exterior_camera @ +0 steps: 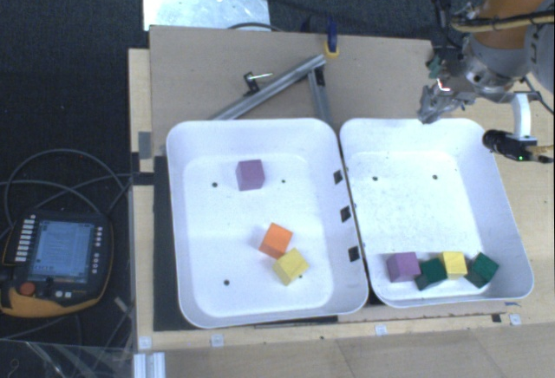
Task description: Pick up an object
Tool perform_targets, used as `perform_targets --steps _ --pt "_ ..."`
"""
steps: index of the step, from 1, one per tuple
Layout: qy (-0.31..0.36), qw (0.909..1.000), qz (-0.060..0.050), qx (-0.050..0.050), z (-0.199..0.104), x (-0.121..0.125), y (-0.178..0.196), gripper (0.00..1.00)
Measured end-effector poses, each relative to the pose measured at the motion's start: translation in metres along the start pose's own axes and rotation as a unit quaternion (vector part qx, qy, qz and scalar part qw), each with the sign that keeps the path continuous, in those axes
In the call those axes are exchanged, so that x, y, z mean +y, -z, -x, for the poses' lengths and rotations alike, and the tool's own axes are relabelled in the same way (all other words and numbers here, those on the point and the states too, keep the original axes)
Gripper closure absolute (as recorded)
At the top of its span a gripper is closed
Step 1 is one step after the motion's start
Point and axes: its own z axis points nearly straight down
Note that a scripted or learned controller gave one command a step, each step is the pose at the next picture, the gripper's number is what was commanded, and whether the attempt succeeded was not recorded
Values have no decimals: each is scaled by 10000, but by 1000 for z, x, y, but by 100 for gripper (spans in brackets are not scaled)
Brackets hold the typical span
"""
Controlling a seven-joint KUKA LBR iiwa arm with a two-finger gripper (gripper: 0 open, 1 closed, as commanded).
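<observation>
**Nothing picked yet, arm parked at the far rim**

From my console I judge the task barely begun: no block is lifted. The gripper point(431, 112) sits at the upper right of the frame, over the back rim of the right bin point(499, 194), well apart from every block. At this size I cannot tell how its hand is set.

The left bin point(186, 194) holds three cubes: a purple block point(250, 174) toward the top, an orange block point(276, 239) lower down, and a yellow block point(291, 266) touching its lower corner.

The right bin's pieces crowd its lower edge: a purple cube point(402, 265), a dark green block point(430, 272), a yellow cube point(454, 263) and another green block point(482, 269).

All the reaching, descending and closing is left.
</observation>
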Motion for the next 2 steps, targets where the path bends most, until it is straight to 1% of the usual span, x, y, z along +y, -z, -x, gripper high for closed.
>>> perform_targets --steps 1,2 --pt "-6 10000 -11 -1 -49 -12 -2 100" --pt "4 10000 6 4 -108 -10 9 100"
